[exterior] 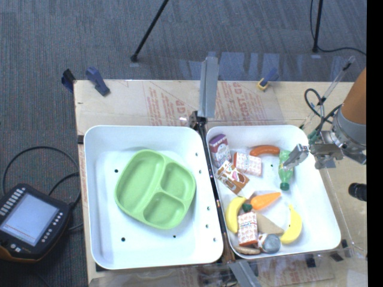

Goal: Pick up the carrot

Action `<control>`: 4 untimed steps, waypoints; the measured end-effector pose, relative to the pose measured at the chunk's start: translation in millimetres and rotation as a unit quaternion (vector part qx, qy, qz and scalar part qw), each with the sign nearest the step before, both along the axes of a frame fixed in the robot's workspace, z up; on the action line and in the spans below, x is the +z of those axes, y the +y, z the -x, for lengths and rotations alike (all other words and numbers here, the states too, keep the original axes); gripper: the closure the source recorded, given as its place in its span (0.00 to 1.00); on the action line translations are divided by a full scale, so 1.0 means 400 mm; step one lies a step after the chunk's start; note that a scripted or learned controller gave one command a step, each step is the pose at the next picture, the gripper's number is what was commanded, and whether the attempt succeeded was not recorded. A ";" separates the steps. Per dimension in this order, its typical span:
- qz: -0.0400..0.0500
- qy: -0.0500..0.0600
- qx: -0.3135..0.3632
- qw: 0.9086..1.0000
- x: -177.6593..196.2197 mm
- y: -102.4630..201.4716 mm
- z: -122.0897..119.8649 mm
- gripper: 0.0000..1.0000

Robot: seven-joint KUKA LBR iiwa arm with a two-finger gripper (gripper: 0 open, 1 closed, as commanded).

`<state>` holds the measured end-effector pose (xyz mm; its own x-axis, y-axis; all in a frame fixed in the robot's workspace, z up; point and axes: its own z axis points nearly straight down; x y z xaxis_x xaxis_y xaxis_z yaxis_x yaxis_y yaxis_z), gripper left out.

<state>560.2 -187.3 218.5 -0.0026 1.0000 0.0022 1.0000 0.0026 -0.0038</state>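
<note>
The orange carrot (265,200) with a green top lies in the right bin (317,187), near its middle, pointing right. It rests among toy foods, between a yellow banana (234,213) and a cheese wedge (270,223). My gripper (310,158) hovers over the bin's upper right part, up and to the right of the carrot and well apart from it. Its fingers stand open with nothing between them. One finger (297,155) reaches over a green bottle (285,173).
The right bin also holds a sausage (264,150), small snack boxes (232,175), a second banana (293,226) and a grey stone (271,243). The left bin (102,232) holds a green divided plate (155,188). A grey post (208,91) stands behind the bins.
</note>
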 end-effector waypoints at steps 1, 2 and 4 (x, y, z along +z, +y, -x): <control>-0.001 0.000 0.178 0.984 -0.176 0.094 0.007 0.00; -0.001 -0.002 0.258 0.966 -0.326 0.163 0.097 0.00; -0.002 -0.001 0.247 0.969 -0.307 0.130 0.212 1.00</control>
